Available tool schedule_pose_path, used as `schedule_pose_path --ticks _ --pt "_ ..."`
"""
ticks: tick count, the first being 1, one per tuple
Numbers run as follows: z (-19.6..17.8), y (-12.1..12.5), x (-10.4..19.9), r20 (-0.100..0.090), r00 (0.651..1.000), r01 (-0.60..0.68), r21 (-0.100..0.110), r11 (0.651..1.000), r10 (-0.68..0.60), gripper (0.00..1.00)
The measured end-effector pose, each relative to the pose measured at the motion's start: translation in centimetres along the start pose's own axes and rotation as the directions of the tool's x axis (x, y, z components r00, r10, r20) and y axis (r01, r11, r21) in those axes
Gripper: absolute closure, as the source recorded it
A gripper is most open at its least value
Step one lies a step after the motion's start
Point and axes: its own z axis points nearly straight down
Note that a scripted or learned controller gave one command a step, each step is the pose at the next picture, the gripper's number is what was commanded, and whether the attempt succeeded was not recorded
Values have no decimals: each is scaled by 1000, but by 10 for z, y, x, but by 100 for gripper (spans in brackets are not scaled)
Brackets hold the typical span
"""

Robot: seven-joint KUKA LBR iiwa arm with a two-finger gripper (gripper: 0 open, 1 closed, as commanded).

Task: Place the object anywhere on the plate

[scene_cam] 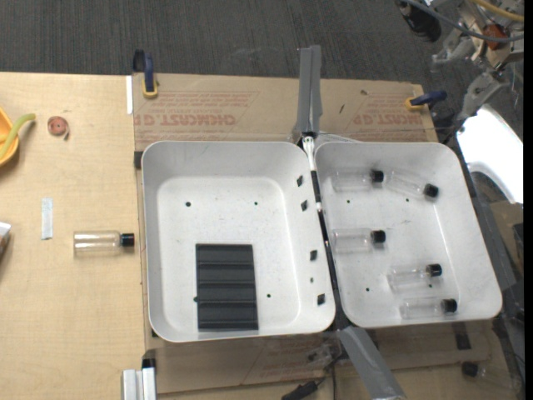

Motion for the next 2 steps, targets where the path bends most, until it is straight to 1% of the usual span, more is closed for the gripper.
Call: schedule_pose_path --ticks 1,2 --pt "-16 71 -62 3 1000 3 1 1000 -3 0" --pt "-16 -14 -26 0 1000 0 0 1000 0 0"
